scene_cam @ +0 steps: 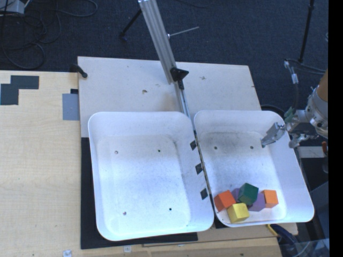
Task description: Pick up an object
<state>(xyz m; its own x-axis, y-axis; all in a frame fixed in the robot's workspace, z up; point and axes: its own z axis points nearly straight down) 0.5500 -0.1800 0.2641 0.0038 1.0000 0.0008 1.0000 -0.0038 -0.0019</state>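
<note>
A cluster of small blocks lies in the near corner of the right bin (246,154): a red-orange block (225,199), a dark green block (248,192), a purple block (259,203), an orange block (270,198) and a yellow block (238,212). They touch one another. My gripper (281,135) hangs over the right bin's far right rim, well above and behind the blocks, with nothing visible in it. The wrist behind it is cut off by the view's right side.
The left bin (142,175) sits beside the right one, with a row of black clips (197,168) along the shared wall. A slanted aluminium rail (161,39) rises behind the bins. Cables hang near the gripper.
</note>
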